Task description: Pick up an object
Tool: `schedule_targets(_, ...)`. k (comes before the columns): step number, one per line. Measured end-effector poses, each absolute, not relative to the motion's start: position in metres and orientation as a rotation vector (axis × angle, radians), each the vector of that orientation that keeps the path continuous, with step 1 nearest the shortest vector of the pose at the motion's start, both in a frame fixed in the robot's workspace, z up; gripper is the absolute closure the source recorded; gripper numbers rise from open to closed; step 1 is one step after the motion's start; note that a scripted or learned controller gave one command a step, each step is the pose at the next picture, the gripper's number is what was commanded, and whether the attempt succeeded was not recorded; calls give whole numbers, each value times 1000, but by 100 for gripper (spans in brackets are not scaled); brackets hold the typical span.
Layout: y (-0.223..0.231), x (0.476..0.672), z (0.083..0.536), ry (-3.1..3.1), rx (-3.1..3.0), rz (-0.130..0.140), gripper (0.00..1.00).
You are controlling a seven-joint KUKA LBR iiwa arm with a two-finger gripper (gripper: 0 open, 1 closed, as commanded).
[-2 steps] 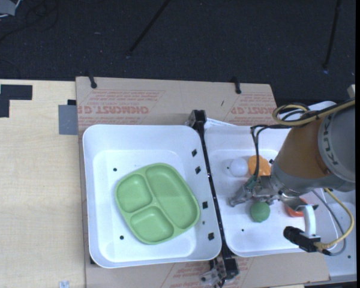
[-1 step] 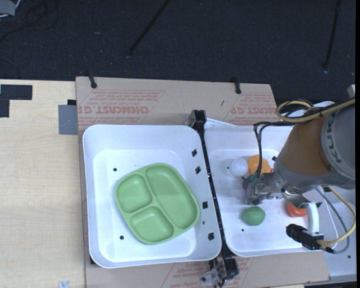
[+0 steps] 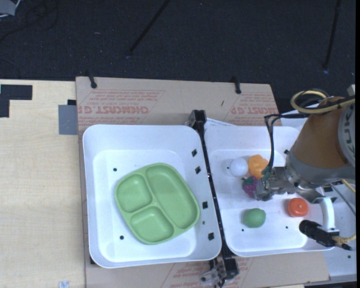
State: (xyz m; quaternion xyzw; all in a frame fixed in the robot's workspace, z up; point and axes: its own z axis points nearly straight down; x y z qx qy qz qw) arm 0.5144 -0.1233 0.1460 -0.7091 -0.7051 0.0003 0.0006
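Approach step. My fingers [image 3: 259, 191] are low in the right bin [image 3: 276, 248], at a purple object [image 3: 249, 186] beside the orange one [image 3: 258, 164]; cannot tell their state. Next: confirm grip, lift straight.

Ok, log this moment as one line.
arm: over right bin | gripper: at purple object | plate: left bin | lift: not yet

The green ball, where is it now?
The green ball lies in the right bin, near its front wall, just below the end effector and left of the orange-red piece.
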Motion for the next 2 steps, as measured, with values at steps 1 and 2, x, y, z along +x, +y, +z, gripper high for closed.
schedule_targets(1,-118,517,190,-2223,-2220,-1,100)
schedule_targets(2,-116,521,233,-2224,-2221,-2,100)
